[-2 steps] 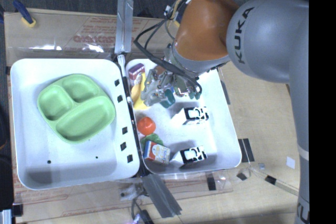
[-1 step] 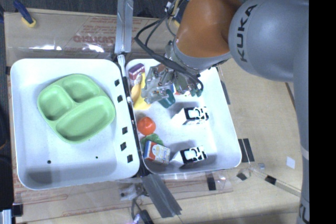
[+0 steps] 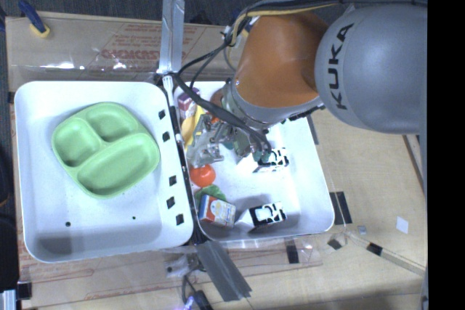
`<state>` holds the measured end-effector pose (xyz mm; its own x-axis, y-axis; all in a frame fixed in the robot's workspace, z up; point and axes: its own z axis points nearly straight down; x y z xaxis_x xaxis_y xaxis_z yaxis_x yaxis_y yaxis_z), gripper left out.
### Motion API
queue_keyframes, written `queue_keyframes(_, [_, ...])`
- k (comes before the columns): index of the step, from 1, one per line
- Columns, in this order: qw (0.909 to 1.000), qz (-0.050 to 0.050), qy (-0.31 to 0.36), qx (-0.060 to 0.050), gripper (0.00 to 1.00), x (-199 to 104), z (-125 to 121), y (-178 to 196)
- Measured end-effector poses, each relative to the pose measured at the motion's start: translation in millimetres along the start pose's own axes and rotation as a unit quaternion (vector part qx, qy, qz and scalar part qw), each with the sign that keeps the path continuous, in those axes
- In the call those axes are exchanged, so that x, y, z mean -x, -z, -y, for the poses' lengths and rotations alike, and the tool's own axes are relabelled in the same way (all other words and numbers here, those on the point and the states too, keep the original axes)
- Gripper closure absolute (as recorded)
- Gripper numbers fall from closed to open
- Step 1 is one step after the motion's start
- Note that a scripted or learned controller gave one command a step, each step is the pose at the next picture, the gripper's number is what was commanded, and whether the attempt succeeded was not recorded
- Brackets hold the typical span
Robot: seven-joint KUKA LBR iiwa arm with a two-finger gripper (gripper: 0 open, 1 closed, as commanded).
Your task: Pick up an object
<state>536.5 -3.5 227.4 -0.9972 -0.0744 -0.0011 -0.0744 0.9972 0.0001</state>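
In the camera view, the grey and orange arm (image 3: 305, 62) reaches from the right over the right bin (image 3: 309, 189), its gripper (image 3: 218, 138) low near that bin's left wall; whether it is spread or closed, or grasping anything, cannot be told. Just below it lies a red tomato (image 3: 203, 175), then a small carton (image 3: 216, 210). Two black-and-white objects (image 3: 272, 160) (image 3: 267, 214) sit toward the bin's middle and front. The left bin (image 3: 43, 229) carries a green divided plate (image 3: 107, 148).

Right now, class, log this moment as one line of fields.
arm: over right bin | claw: low among items | tomato: lying loose | green plate: in left bin
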Motion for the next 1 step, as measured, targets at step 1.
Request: queue_keyframes(1, [0.9995, -0.002, 0.031, 0.000, 1.00, -48.7, -22.9, -36.6])
